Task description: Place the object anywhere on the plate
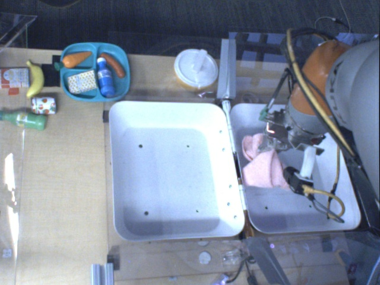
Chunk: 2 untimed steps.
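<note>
We judge that we are at the pick-up step, with the gripper (279,140) low in the right bin (332,218) over the pink cloth (261,168) lying against its left wall, its grip impossible to tell, and next we need a sure hold before lifting it toward a plate.
</note>
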Each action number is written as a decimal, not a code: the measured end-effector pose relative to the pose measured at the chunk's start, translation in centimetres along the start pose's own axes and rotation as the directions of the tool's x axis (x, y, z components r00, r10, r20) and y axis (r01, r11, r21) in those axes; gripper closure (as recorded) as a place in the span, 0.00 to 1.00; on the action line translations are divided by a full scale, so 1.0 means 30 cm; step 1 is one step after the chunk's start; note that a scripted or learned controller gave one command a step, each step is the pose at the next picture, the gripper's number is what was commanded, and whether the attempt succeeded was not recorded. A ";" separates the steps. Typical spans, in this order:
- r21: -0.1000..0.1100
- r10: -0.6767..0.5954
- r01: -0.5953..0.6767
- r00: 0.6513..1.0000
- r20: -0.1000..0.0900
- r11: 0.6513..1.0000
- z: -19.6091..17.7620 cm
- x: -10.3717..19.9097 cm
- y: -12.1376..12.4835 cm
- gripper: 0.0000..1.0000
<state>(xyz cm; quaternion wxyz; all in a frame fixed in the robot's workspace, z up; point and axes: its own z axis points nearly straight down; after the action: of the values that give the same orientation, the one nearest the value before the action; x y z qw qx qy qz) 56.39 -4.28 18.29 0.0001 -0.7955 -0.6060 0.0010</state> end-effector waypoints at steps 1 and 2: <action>-0.002 -0.009 0.009 1.000 -0.002 1.000 -0.137 0.005 0.002 1.00; -0.001 -0.401 0.401 0.916 -0.001 0.916 -0.149 0.156 -0.030 1.00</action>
<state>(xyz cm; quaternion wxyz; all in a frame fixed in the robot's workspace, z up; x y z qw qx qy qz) 56.77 0.47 22.77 0.0003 -0.6543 -0.7562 0.0001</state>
